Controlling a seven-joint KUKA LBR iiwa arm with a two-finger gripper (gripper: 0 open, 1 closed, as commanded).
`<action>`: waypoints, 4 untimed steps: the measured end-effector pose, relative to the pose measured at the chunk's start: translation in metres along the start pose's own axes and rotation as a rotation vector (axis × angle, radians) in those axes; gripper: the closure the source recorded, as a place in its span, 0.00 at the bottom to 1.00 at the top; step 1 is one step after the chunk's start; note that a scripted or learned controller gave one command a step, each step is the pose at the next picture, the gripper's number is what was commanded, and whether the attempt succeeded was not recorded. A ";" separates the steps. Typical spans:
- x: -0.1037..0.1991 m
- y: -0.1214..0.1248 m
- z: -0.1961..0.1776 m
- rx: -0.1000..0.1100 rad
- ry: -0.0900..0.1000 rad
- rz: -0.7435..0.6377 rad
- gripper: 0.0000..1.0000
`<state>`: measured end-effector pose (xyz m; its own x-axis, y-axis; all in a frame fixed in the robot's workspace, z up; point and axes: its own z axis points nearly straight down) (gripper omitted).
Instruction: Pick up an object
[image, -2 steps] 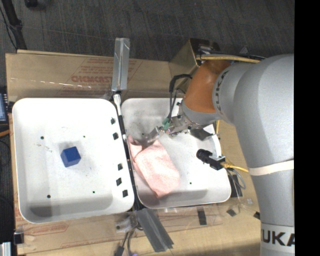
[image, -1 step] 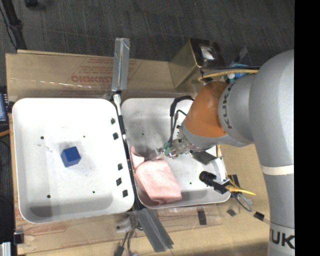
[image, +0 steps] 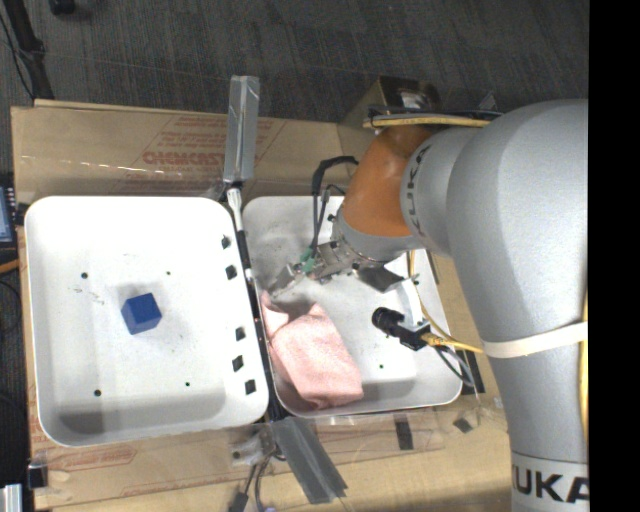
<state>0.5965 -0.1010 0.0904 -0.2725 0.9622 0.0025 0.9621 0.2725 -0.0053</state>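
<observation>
Over the right bin (image: 440, 385), near its upper-left part, the gripper (image: 300, 268) hangs low w/ the grey arm (image: 500, 230) and its orange band (image: 378, 190) reaching in from the right. Can't tell the gripper's state from this slant; the wrist bulk hides most of it, and nothing visibly sits in it. Just below the tool lies a pink cloth (image: 312, 355), crumpled, running along the bin's left wall down toward the near edge; its upper corner looks v. close to the gripper, poss. touching, can't be sure. Left bin (image: 60, 330) holds a small blue cube (image: 141, 312), well apart from the arm, approx mid-bin. A black cable fitting (image: 400, 327) hangs off the wrist over the right bin's floor. Judgement: step in hand is the approach/descent on the cloth, i.e. the grasp isn't confirmed yet. Next move prob. calls for closing onto a raised fold of the cloth, not the flat bin floor, then lifting straight up clear of the divider btwn bins. Soft cloth may slip or only partly catch, so a lift check matters.
</observation>
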 end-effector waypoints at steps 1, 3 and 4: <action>0.007 -0.072 0.001 0.000 0.000 -0.163 0.00; 0.008 -0.071 -0.008 0.002 0.003 -0.168 0.00; 0.009 -0.071 -0.017 0.005 0.004 -0.173 1.00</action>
<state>0.5264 -0.1121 0.1079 -0.4340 0.9009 0.0079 0.9008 0.4340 -0.0091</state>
